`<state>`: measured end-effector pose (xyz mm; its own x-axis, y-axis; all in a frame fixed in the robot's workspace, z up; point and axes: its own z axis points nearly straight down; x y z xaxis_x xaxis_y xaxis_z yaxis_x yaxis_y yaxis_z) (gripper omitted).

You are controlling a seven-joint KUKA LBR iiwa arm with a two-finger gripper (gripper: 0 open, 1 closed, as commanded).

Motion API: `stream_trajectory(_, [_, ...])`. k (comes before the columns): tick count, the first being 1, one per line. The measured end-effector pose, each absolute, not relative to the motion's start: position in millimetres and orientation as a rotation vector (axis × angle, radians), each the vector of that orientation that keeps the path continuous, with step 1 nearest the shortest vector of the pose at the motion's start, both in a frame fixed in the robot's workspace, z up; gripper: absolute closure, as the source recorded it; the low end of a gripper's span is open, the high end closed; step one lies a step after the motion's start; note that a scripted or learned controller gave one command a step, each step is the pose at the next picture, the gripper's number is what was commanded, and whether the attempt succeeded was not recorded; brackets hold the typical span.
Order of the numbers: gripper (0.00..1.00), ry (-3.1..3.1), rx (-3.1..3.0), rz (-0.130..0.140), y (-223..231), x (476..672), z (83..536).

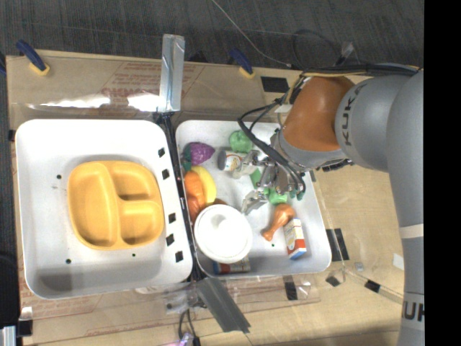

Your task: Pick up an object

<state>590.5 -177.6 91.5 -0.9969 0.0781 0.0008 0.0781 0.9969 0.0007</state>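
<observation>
Just below the hand, its grip state unclear, lies the orange drumstick toy, angled toward lower left.

We saw even overhead light, glare on the tape above the left bin, and slightly soft focus.

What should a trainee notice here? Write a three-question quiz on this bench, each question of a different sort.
1. True or false: the yellow divided tray lies in the left bin.
2. Which bin is the end effector over?
3. The white bowl sits: A) beside the purple grapes, B) at the right bin's near edge, C) outside both bins.

Key: 1 true; 2 the right bin; 3 B.
</observation>
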Motion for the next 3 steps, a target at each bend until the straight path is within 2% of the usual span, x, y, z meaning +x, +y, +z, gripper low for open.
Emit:
stream_trajectory(1, [0.00, -3.139, -0.122, -0.001, -177.5, 590.9, 92.1])
stream_trajectory(2, [0.00, -3.130, 0.129, -0.002, -162.2, 622.9, 91.4])
stream_trajectory(3, [0.00, -3.112, 0.056, -0.012, -193.3, 646.8, 128.7])
